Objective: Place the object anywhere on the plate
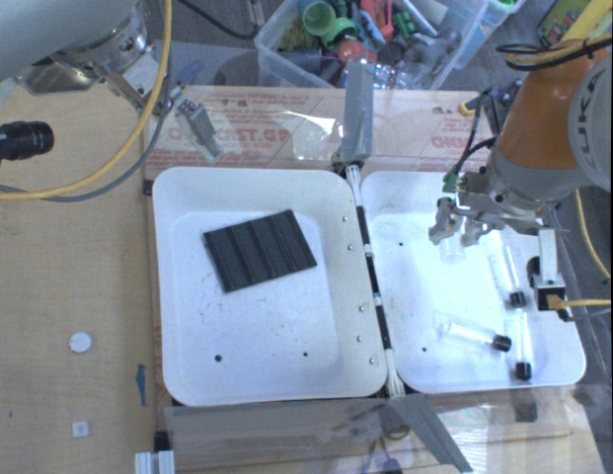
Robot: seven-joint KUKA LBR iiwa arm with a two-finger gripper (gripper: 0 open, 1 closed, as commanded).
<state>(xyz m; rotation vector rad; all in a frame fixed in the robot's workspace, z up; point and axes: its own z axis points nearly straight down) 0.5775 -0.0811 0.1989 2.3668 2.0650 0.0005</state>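
One dark plate [260,250], three clear tubes [472,334]

Matt ribbed dark plate [260,250]; smooth glossy white plastic bins [178,363].

Bench [69,265] — two white bins [178,294] side by side.

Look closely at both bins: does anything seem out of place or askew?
Yes. The dark grey ribbed rectangular plate in the left white bin lies skewed to the bin's edges. In the right white bin, clear black-capped tubes lie scattered at mixed angles below the gripper.
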